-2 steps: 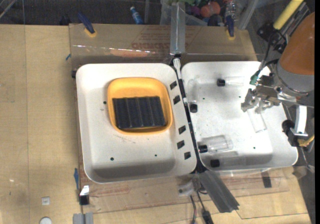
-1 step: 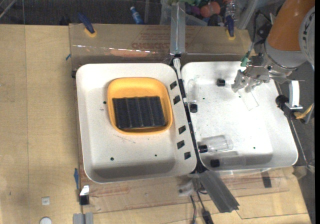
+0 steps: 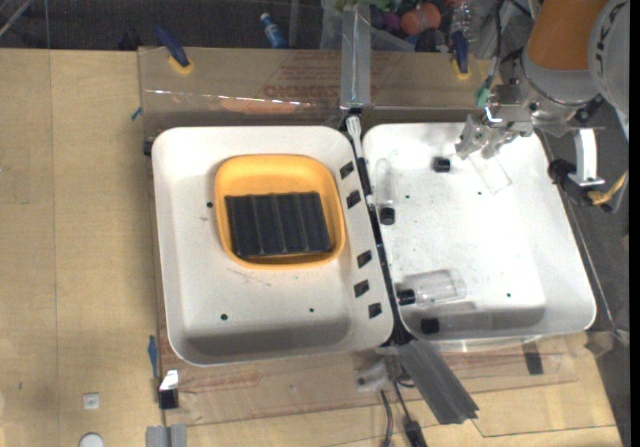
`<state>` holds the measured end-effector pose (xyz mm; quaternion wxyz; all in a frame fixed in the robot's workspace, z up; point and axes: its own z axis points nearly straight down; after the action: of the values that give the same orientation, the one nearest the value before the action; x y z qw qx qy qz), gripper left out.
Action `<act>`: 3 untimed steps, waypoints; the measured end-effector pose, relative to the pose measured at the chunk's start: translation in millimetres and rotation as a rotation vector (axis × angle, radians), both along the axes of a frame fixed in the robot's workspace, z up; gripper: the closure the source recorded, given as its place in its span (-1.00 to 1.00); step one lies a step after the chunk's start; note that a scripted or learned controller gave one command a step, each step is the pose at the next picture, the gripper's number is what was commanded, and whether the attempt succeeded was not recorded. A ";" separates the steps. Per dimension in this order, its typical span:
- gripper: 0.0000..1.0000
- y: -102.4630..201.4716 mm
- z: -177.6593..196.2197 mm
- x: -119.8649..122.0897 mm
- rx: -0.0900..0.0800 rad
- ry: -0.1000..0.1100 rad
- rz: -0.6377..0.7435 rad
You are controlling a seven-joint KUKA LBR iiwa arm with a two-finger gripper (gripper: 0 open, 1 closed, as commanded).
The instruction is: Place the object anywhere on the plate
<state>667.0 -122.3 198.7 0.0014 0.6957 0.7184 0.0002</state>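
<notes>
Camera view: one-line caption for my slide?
Gripper over the right bin; dark ridged block lying on the yellow plate in the left bin.

The desk [image 3: 70, 235] is a pale wooden surface that runs across the whole lower and left part of the camera view. Two shallow white bins rest directly on it, side by side and touching along a central divider. The left bin [image 3: 190, 315] sits toward nine o'clock from that divider, the right bin [image 3: 520, 295] toward three o'clock. At twelve o'clock from the bins a clear panel [image 3: 250, 85] stands along the desk's far edge, held by a blue clamp [image 3: 178, 57]. At six o'clock, near the front edge, a dark metal bar [image 3: 440, 385] lies slanted on the desk.
</notes>
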 end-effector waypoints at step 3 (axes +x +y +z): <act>1.00 39.8 64.8 0.2 -0.001 -0.003 0.323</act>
<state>667.2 -82.5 263.5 0.0028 0.5710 0.8209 0.0011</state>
